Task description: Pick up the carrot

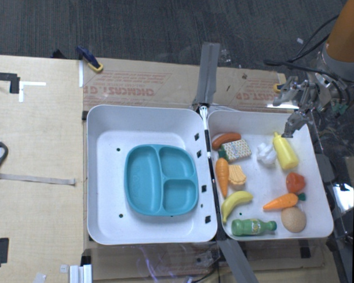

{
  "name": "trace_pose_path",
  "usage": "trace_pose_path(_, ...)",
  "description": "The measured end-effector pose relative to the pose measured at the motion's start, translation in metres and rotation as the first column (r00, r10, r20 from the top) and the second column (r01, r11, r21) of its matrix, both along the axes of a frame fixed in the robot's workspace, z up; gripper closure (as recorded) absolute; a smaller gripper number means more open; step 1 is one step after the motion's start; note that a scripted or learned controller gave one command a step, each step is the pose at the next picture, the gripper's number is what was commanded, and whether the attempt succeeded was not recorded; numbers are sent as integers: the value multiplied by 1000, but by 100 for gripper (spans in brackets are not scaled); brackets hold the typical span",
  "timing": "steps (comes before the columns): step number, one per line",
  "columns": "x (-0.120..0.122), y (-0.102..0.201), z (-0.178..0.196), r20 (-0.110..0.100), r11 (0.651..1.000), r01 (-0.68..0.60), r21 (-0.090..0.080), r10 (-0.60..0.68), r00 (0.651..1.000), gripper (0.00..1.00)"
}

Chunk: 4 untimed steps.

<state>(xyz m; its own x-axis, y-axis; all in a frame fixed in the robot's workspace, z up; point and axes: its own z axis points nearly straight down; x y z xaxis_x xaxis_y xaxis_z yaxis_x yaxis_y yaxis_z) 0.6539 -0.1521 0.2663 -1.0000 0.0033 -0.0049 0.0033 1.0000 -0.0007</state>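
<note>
The gripper hangs in the upper right of the frame, a tangle of grey metal and cables over the top right corner of the right bin. From this slant it cannot be told whether it is open or closed, and nothing is seen held in it.

Just below it lies a smooth yellow plastic bottle, tilted, with a crumpled white lump beside it. Further down the frame sit a glossy red tomato and a matte tan egg-shaped piece.

Between those two lies the carrot: a short, smooth orange cone with a small green stub at its thick right end, lying nearly level in the lower right part of the right bin, well apart from the gripper. A second carrot, longer and tapering downward, lies along the bin's left wall.

Near it are a reddish-brown sausage, a speckled block, a ridged pale orange wedge, a curved yellow banana and a green bottle on its side.

The left bin, of the same shallow white plastic with rounded corners, holds a teal plate with three compartments.
</note>
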Motion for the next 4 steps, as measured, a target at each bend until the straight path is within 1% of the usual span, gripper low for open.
trace_pose_path(1,-107,-1,-61,-1,984,-176,-1,176,984,0)
trace_pose_path(2,-147,-41,-132,-1,926,-379,-2,379,926,0)
trace_pose_path(3,-166,-34,-174,0,938,-347,-2,347,938,0)
trace_pose_path(4,-164,-32,-173,-1,729,-685,-4,685,729,0)
